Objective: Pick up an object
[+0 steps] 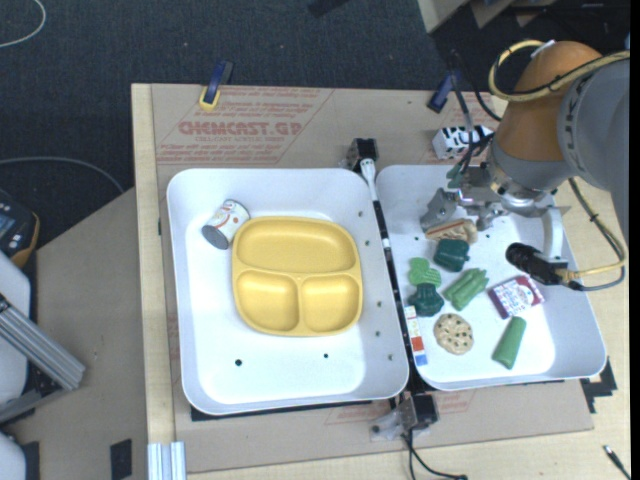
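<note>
Gripper (452,211) low in right bin (580,343), upper left part, over a tan piece (452,232); open or closed — can't tell. Right bin: 5 green pcs, 1 cookie (454,333), 1 maroon packet (516,295). Left bin (190,268): 1 yellow divided plate (297,274), 1 small can (225,222) touching plate's top-left edge.

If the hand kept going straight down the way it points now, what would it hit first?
Most likely the tan, bread-like piece in the right bin: the hand sits right above it, with the dark green block just beyond. Depth is hard to judge from this slanted view, so it may already be touching.
</note>
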`<state>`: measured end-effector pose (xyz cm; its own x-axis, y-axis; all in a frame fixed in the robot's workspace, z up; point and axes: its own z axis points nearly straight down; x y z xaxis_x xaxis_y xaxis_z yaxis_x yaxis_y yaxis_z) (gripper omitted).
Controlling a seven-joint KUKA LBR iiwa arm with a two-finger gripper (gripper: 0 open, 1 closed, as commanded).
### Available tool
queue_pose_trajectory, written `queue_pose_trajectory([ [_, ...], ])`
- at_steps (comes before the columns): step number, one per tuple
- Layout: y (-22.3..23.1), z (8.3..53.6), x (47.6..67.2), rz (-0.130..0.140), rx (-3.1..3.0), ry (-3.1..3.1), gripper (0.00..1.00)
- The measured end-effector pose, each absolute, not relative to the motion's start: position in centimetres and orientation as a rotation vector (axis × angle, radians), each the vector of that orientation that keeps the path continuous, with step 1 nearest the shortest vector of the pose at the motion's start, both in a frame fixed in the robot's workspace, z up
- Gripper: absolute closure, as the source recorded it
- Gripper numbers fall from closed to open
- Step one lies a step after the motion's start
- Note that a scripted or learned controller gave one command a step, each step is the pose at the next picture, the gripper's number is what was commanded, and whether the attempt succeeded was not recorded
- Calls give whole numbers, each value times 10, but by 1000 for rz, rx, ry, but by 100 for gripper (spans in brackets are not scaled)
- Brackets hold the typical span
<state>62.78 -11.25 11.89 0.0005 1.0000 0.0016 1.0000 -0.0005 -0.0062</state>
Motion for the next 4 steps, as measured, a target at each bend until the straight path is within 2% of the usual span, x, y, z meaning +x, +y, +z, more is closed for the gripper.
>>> queue_pose_trajectory([
  [1,-112,83,628,4,-2219,-2219,0],
  [2,-112,96,629,-2,-2223,-2221,100],
  [3,-111,159,625,-4,-2225,-2225,100],
  [4,-118,205,630,-4,-2225,-2226,100],
])
